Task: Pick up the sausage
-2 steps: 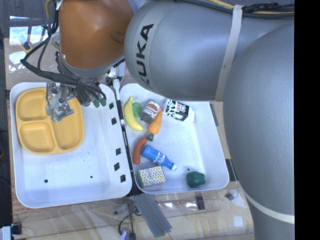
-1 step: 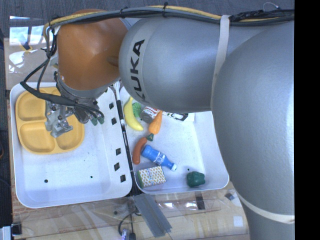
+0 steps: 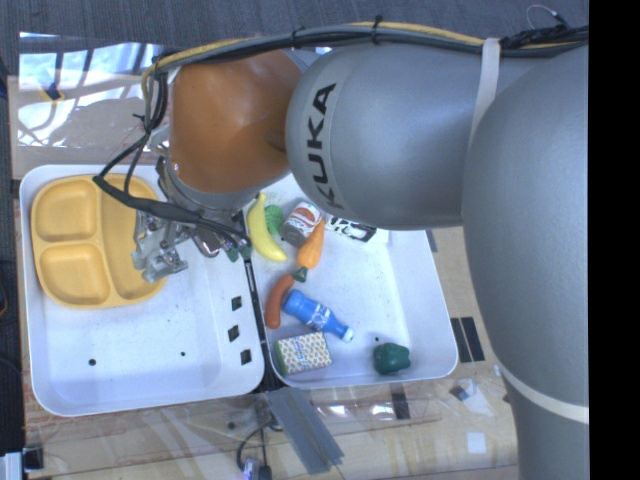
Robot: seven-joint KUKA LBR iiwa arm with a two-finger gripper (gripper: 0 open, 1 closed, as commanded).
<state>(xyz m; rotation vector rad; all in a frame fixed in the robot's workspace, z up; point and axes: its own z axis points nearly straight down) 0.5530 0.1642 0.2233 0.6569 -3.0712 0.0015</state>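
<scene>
The sausage (image 3: 275, 302), a short red-orange link, lies in the right bin (image 3: 425, 298) against its left wall, just left of a blue bottle (image 3: 316, 314). My gripper (image 3: 160, 252) hangs over the left bin (image 3: 130, 358), at the right edge of a yellow divided tray (image 3: 70, 238). It is well left of the sausage, across the wall between the bins. Nothing shows in it.
Around the sausage the right bin holds a banana (image 3: 265, 230), a can (image 3: 298, 222), an orange carrot (image 3: 311, 247), a patterned box (image 3: 303, 352) and a dark green object (image 3: 392, 358). The big grey arm covers the right bin's far side.
</scene>
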